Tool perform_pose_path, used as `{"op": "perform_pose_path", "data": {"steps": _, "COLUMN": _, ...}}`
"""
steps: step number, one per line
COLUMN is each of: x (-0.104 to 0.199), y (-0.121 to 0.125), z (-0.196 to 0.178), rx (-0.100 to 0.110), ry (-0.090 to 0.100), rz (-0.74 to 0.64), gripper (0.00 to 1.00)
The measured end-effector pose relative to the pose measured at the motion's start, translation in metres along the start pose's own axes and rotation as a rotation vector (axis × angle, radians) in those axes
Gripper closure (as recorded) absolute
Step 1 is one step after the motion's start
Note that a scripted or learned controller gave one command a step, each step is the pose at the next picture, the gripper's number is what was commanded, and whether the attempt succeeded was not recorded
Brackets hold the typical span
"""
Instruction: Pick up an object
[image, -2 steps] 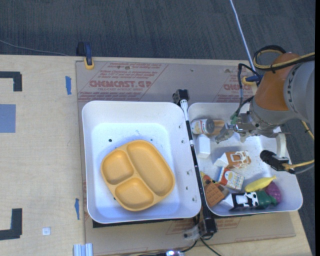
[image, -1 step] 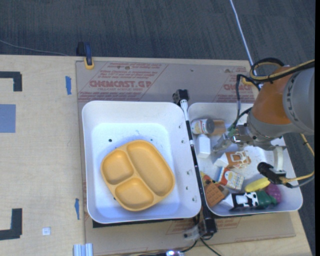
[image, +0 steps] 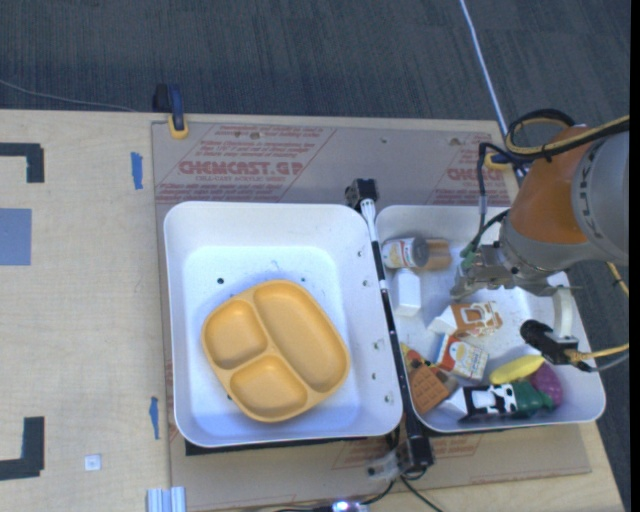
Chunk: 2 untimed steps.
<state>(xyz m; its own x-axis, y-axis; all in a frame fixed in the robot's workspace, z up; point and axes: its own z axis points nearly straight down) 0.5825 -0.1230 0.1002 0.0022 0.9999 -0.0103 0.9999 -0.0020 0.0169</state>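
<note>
gripper (image: 478, 272) down in right bin (image: 585, 405), over upper middle of clutter; can't tell finger opening or any hold. pickable items below and left: small jar (image: 417, 253) on its side, orange-white carton (image: 477, 320), waffle piece (image: 428, 387), yellow banana (image: 515, 368). left bin (image: 190, 300) holding yellow divided plate (image: 275, 349).

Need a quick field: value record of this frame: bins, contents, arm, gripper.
left bin: shallow white bin holding a yellow three-compartment plastic plate
right bin: shallow white bin with a clutter of small items
right bin items: small jar lying on its side, yellow banana-shaped toy, waffle-patterned brown piece
arm: grey with orange band, over the right bin's far side
gripper: low among the items, finger state unclear
</note>
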Motion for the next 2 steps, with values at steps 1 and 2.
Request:
{"op": "perform_pose_path", "data": {"steps": 1, "x": -0.076, "y": -0.001, "z": -0.103, "rx": 0.014, "ry": 0.008, "rz": -0.002, "gripper": 1.0}}
{"op": "perform_pose_path", "data": {"steps": 2, "x": 0.011, "y": -0.031, "z": -0.038, "rx": 0.016, "ry": 0.01, "rz": -0.001, "gripper": 1.0}}
